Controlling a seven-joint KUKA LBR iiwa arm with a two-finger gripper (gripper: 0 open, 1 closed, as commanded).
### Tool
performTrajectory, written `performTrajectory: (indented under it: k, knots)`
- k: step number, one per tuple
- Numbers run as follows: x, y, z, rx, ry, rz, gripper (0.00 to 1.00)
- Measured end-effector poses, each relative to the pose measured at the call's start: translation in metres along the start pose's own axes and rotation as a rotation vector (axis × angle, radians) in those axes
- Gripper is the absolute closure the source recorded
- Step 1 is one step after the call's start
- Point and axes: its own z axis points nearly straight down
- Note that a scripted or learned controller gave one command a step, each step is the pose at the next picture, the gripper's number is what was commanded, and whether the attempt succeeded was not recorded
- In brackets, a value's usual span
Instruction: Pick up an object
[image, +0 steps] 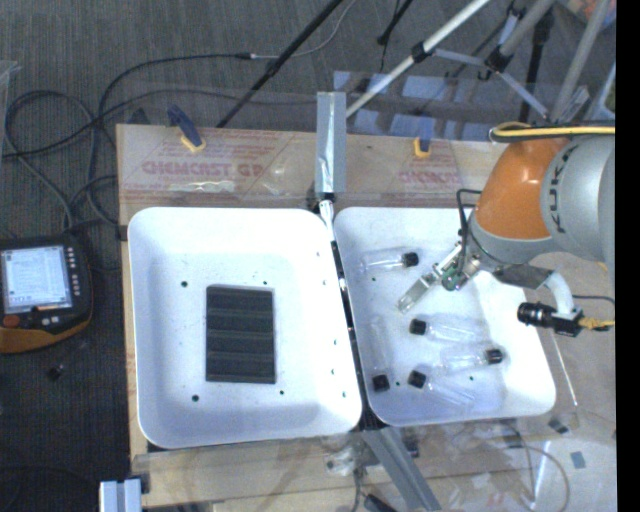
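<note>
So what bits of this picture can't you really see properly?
- The hand over the right bin: too small and blurry in the camera view to tell how its fingers stand.
- The clear bottles with black caps: see-through on white, so their outlines fade and counting them is unsure.
- The arm: cut off by the right edge.
- The handheld screen on the floor: its writing is too small to read.

Grey KUKA arm (590, 195) with dark lettering on the casing; rounded orange band (520, 195) above the wrist. Yellow cable (550, 128) along the top. Slim metallic gripper (425, 285) with a green mark near its base.
</note>
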Motion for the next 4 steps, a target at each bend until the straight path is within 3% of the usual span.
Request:
performTrajectory:
  k: [1, 2, 3, 4]
  knots:
    - [-0.041, -0.009, 0.001, 0.0, 0.001, 0.003, 0.0]
    - [-0.067, 0.036, 0.002, 0.017, 0.012, -0.05, 0.0]
    - [-0.034, 0.056, 0.002, 0.023, 0.002, -0.06, 0.0]
    - [0.024, 0.067, 0.001, 0.005, 0.002, -0.1, 0.0]
